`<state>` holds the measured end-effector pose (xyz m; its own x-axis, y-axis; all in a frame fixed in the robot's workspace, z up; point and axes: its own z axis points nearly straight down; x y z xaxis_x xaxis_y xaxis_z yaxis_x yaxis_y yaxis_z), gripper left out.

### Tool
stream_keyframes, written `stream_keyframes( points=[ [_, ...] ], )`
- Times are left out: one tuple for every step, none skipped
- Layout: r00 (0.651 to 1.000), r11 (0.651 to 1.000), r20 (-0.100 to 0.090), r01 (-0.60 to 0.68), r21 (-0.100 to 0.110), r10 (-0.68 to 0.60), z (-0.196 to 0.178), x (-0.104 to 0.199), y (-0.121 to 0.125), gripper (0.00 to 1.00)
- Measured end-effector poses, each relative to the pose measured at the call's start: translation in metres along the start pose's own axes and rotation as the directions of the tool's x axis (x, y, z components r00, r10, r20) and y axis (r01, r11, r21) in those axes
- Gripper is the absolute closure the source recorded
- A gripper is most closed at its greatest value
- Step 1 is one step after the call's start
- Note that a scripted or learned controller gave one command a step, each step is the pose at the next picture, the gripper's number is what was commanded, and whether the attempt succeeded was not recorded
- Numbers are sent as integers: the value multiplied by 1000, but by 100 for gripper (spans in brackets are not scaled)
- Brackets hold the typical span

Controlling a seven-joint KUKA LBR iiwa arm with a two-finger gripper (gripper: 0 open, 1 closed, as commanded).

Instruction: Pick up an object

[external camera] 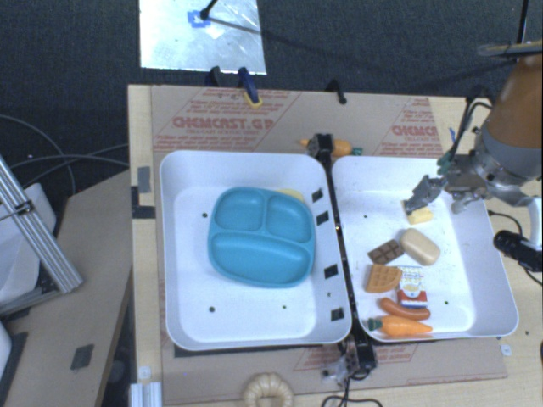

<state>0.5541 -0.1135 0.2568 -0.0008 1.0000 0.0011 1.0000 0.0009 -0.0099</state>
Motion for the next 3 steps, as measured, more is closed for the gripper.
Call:
stream_keyframes(
  points=[
    [1000, 1000, 1, 2, -12, -2, -6, 0, 2, 0],
    [1000, 1000, 0, 2, -7, -2, 49, 8, 9, 0],
    [1000, 1000, 1, 0, -6, 0, 98, -1, 12, 0]
  ],
)
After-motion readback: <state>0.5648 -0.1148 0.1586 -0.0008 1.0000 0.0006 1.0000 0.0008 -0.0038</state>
